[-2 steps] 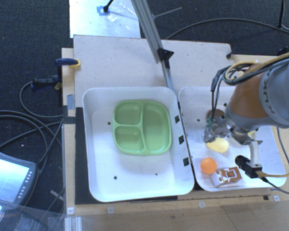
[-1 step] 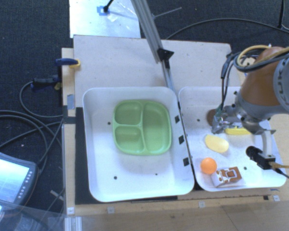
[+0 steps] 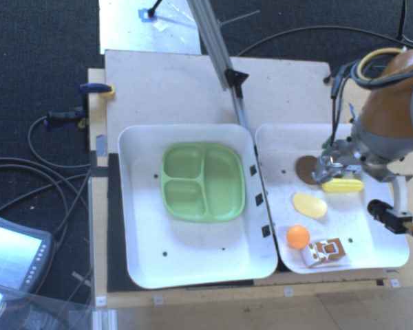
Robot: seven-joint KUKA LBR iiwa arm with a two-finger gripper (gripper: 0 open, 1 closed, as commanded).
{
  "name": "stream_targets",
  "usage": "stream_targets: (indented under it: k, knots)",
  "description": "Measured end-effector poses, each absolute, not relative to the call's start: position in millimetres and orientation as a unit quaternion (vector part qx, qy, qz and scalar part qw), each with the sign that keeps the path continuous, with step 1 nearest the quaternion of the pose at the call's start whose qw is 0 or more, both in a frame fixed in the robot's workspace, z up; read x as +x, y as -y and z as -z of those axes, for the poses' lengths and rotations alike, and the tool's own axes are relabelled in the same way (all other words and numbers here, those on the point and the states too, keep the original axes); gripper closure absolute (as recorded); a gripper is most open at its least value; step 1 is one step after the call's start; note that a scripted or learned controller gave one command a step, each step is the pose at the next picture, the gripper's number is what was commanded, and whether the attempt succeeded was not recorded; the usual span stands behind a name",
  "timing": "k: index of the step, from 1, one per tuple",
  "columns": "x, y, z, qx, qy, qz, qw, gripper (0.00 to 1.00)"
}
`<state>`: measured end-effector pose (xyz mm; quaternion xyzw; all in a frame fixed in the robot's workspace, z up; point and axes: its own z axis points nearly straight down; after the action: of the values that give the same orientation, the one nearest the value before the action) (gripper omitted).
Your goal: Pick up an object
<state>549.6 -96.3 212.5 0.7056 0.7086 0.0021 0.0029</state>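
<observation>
My gripper (image 3: 332, 170) hangs over the right bin (image 3: 392, 253), near its back middle. A small yellow banana-shaped piece (image 3: 343, 185) lies directly beneath and just in front of it; whether they touch is unclear. A brown disc (image 3: 304, 169) sits just left of the gripper. Nearer the front lie a pale yellow oval (image 3: 310, 205), an orange ball (image 3: 298, 236) and a brown-and-white carton (image 3: 325, 251).
The left bin (image 3: 144, 253) holds a green divided plate (image 3: 203, 182). A slanted metal pole (image 3: 213, 36) crosses the bench toward the wall between the bins. The arm's black side attachment (image 3: 387, 215) hangs over the right bin's right side. Cables lie left of the bench.
</observation>
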Motion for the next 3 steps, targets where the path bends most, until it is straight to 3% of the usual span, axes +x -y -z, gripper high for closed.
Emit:
stream_targets:
  k: [1, 3]
  knots:
    - [551.1, 96, -233, 0.705, -0.709, -0.0016, 0.002, 1.00]
    - [553.7, -8, -231, 0.703, -0.711, -0.0015, 0.000, 1.00]
